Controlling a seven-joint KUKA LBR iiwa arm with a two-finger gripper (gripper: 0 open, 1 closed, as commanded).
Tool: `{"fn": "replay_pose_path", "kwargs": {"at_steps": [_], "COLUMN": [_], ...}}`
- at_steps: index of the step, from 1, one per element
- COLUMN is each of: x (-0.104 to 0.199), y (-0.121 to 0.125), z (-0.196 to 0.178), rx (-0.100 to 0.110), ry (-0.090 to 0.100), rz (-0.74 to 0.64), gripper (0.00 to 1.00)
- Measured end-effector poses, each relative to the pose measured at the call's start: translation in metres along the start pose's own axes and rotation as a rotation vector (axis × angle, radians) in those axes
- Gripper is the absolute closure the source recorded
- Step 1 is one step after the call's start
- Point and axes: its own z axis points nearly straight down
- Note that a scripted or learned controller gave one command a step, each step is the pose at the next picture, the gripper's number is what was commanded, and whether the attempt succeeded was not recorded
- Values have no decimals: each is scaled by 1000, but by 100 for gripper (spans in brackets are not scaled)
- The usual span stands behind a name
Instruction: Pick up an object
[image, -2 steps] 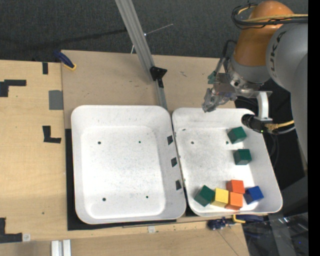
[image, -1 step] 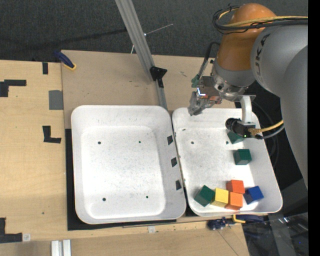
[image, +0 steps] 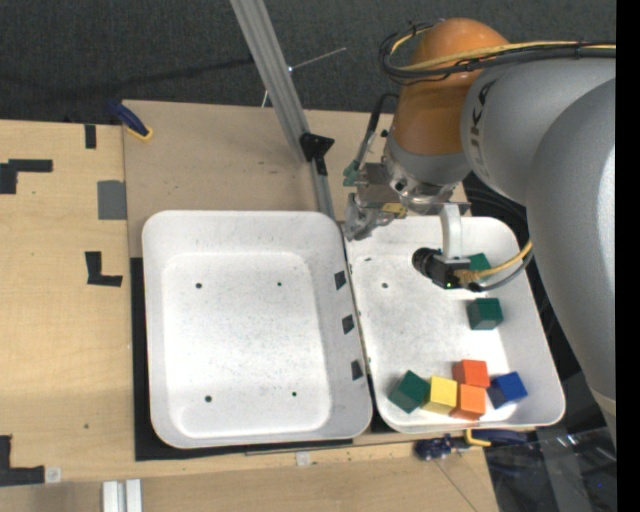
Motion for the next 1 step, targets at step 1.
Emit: {"fn": "replay_pose_path", "kwargs": {"at_steps": [1], "x": [48], "y": [-5], "z": [0], "rx": [-1], "ry": [1], "rz": [0], "gripper": [100]}}
